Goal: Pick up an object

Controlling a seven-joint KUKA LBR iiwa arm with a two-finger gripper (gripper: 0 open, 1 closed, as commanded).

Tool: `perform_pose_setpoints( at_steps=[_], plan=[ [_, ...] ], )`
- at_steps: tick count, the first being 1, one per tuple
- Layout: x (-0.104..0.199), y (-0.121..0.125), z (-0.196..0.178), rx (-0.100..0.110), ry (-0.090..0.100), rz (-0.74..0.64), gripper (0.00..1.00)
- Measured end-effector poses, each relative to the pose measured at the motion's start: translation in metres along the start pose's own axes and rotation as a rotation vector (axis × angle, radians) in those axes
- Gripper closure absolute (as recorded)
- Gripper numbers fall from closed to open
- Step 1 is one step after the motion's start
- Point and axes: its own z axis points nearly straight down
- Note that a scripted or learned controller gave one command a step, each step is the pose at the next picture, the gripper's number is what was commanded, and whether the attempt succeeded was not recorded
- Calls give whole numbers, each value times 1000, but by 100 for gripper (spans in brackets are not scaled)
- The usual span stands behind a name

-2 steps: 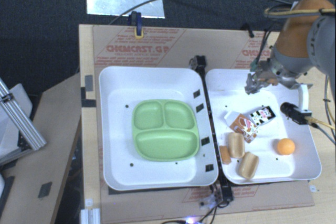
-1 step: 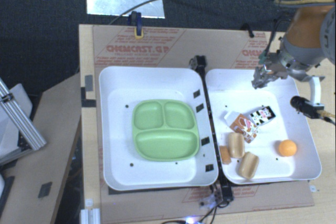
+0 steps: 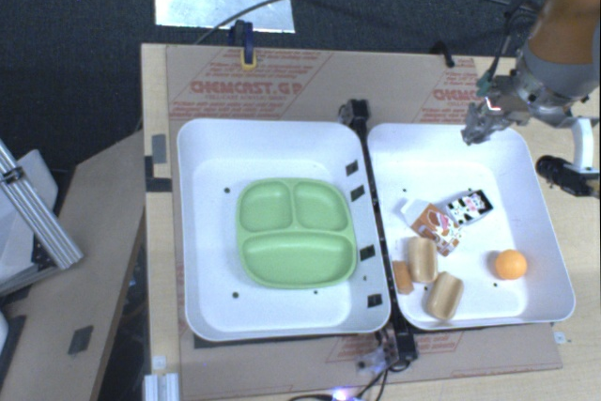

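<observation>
The right bin (image 3: pixel 526 166) holds an orange ball (image 3: pixel 510 265), a black-and-white carton (image 3: pixel 468 207), an orange-and-white packet (image 3: pixel 435 227) and two tan bread rolls (image 3: pixel 422 258) (image 3: pixel 443 295), all toward its near half. A small orange piece (image 3: pixel 402 276) lies by the bin's left wall. My gripper (image 3: pixel 477 129) hangs over the far right corner of this bin, well above and behind the objects, with nothing seen between its fingers.
A green three-section plate (image 3: pixel 296 233) lies in the middle of the left bin (image 3: pixel 207 155). A black clamp (image 3: pixel 357 113) joins the bins at the far side. A cable arcs over the cardboard behind the bins. A black part (image 3: pixel 563 174) sticks out at the right bin's right rim.
</observation>
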Motion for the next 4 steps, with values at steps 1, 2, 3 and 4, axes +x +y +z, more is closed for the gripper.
perform_pose_setpoints(
  at_steps=[1,2,3,4],
  plan=[
    [51,-19,14,7,3,-4,100],
    [107,-37,6,6,4,-5,100],
    [166,-53,3,6,4,-6,100],
    [225,-69,15,7,4,-6,100]
  ],
)
